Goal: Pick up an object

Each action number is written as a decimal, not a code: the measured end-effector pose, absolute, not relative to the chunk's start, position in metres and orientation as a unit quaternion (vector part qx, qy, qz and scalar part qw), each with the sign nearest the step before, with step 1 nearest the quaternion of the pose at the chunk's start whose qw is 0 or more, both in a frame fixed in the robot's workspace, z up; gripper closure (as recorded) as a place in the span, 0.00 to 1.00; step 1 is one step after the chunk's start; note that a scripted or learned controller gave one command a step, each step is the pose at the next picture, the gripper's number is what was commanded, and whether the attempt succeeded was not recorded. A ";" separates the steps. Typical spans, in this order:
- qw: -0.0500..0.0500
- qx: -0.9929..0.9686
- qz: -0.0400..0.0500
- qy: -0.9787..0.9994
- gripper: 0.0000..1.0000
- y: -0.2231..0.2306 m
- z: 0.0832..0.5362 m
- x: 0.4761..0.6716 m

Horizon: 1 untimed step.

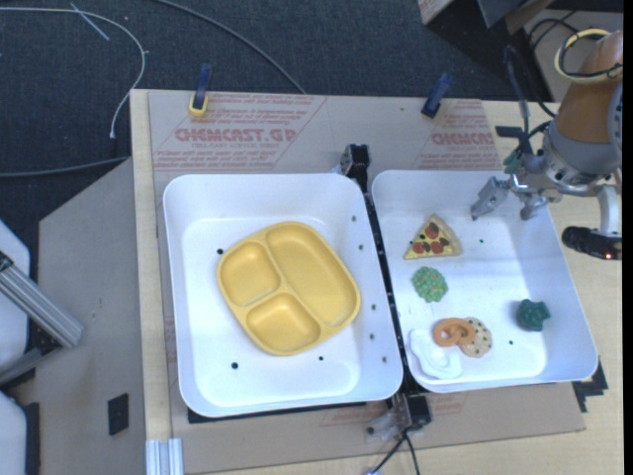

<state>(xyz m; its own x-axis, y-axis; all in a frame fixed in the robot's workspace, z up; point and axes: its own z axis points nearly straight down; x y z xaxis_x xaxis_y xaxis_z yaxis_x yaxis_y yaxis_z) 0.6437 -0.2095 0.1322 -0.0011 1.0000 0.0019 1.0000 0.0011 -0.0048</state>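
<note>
The jaws [506,199] hang spread and empty; centre them over the pizza slice [432,239] (nearest) before descending.

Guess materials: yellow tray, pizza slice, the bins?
Yellow tray: looks like moulded plastic, smooth, semi-gloss; soft highlights on its three compartments' rims. Pizza slice: probably toy plastic or rubber, matte, flat painted colours; too small to be sure. Bins: thin white plastic, likely formed sheet, with rounded corners and a slight sheen.
</note>
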 end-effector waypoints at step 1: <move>0.001 -0.706 0.001 -0.708 0.00 -0.209 0.083 0.644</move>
